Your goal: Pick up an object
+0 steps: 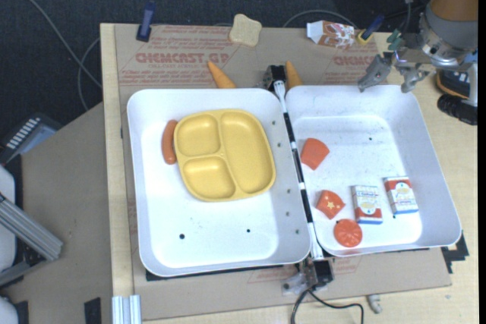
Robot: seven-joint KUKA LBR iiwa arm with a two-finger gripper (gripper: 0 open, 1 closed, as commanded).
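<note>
Claw (395, 74), fingers apparently spread and holding nothing, poised over the right bin's (425, 125) far rim; candidate objects, including an orange block (314, 152), lie below-left, well apart, awaiting descent

Bread slice (245, 29) and blue clip (144, 22) lie on cardboard (182, 53).

five small items lie in the right bin (425, 155): orange wedge (314, 152), red piece (330, 203), red disc (348, 233), two cartons (367, 203).
</note>
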